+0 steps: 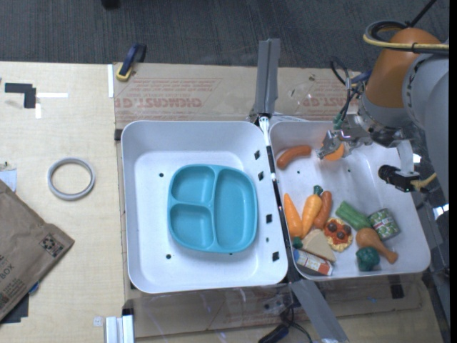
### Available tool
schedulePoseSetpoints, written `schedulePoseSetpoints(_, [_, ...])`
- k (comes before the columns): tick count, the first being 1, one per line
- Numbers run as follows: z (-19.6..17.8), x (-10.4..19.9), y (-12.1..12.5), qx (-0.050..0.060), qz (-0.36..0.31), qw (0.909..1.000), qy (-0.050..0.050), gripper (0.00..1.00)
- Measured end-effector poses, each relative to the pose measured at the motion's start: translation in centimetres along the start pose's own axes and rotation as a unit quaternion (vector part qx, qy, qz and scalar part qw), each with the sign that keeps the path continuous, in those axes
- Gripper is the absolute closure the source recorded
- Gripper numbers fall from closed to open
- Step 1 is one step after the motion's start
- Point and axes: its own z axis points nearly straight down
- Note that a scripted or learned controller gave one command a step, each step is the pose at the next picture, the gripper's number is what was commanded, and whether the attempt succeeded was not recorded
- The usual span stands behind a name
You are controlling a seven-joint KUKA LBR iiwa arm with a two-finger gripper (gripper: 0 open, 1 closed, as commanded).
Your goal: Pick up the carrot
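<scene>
**Camera view: the carrot waits in the right bin's pile**

Camera view places the carrot [311, 211] in the right bin [371, 174], near that bin's left wall and toward its front half. It lies slanted, green top pointing to the rear, with a second orange piece [291, 216] just beside it on the left and a reddish sausage [325, 209] touching its right flank. A slice of bread [318, 245] and a small pizza piece [338, 234] crowd its lower end.

It looks like a toy of moulded plastic: probably light, stiff and rather slick, tapering toward the tip. I judge the thick upper body, just under the green top, the best hold, taken across the width; the neighbours leave little room on either side, so a slip or a double catch seems the main risk.

The end effector [333, 147] hangs at the bin's rear, well apart from the carrot, with something orange at its tip; whether it is spread or closed I cannot tell. Another sausage [293, 155] lies near it. The left bin [143, 191] holds a blue divided tray [213, 209].
</scene>
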Motion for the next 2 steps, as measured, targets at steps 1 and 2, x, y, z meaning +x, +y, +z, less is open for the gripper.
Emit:
schedulePoseSetpoints(1, [-8.9, 6.0, -1.7, 0.001, 0.057, 0.9984, 0.002, 1.00])
schedulePoseSetpoints(2, [-8.9, 11.6, -0.5, 0.003, 0.288, 0.9577, 0.001, 1.00])
